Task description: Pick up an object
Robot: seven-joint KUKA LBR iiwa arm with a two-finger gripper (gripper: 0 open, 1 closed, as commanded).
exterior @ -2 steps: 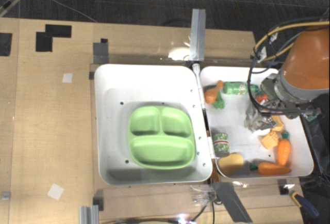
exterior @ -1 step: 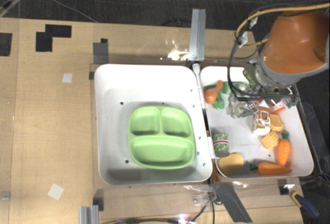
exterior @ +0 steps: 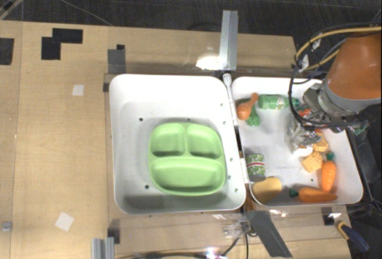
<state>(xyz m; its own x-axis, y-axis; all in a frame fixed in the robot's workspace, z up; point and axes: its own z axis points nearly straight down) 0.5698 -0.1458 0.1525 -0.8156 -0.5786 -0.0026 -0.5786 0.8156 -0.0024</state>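
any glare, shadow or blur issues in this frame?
Camera view: a blown-out glare spot on the bench behind the left bin; soft shadow along the near side of the green tray; the gripper over the right bin looks smeared, its outline hard to read; toys elsewhere stay reasonably sharp.

green tray (exterior: 187, 158), orange carrots (exterior: 328, 175), white bins (exterior: 125, 108)

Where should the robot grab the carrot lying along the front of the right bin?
Probably across the middle of the carrot, coming from straight above. It lies flat and long beside the bin's front wall, so fingers should close across its narrow width, not its ends.
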